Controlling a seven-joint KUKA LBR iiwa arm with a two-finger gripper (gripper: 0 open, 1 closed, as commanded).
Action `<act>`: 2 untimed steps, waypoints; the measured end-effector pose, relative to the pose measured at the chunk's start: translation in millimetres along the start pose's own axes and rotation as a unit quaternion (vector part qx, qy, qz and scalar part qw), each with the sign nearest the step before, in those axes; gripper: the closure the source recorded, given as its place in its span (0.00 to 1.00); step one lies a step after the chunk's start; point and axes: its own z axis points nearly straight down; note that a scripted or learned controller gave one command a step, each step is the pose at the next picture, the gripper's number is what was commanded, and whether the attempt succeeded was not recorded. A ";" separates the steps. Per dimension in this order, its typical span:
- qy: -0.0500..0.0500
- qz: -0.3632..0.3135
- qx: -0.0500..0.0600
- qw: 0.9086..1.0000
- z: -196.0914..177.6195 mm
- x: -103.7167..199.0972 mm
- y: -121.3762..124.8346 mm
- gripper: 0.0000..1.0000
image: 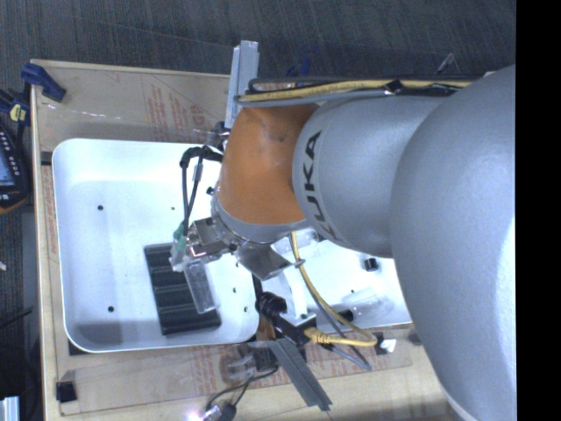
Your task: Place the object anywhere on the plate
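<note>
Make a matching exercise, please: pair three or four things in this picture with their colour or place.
Things:
1. ribbed rectangular object
2. shallow plastic bin
3. band above the arm's wrist
4. clamp at the bench's far left corner

Descriptions:
A. orange
B. blue
C. black, lying in the left bin
D. white

Pairs: 1-C, 2-D, 3-A, 4-B

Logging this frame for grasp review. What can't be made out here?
- Right bin, camera view: mostly covered by the arm; its contents can't be told.
- Gripper: over the dark ridged object in the left bin; contact unclear.
- Plate: none identifiable.
</note>
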 end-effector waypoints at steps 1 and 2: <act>0.000 0.061 -0.001 0.998 -22.8 57.3 95.7 1.00; 0.000 0.176 -0.002 0.984 -90.8 -11.4 101.3 1.00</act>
